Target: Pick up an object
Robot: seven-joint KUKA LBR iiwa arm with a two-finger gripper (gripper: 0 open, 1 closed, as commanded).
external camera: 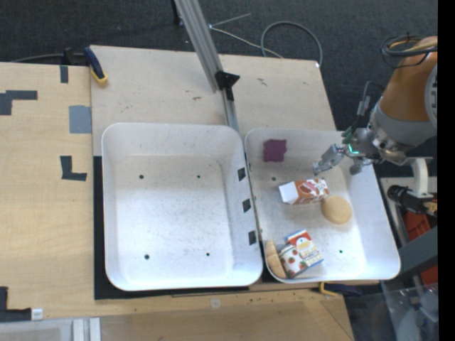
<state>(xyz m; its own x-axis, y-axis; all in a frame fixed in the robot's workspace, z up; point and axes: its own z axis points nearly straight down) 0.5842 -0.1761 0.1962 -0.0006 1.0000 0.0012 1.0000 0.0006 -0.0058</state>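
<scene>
Claw: small and blurred over the right bin; finger gap too fine to read. Arm behind it runs off the right edge, upper links cut away. Wooden piece, well below and left of the claw at the bin's near rim, partly tucked behind the printed carton; its shape unclear. Print on that carton and on the orange-and-white carton just below the claw too small to read. Worktop, far left of the claw, cut by the left edge.
</scene>
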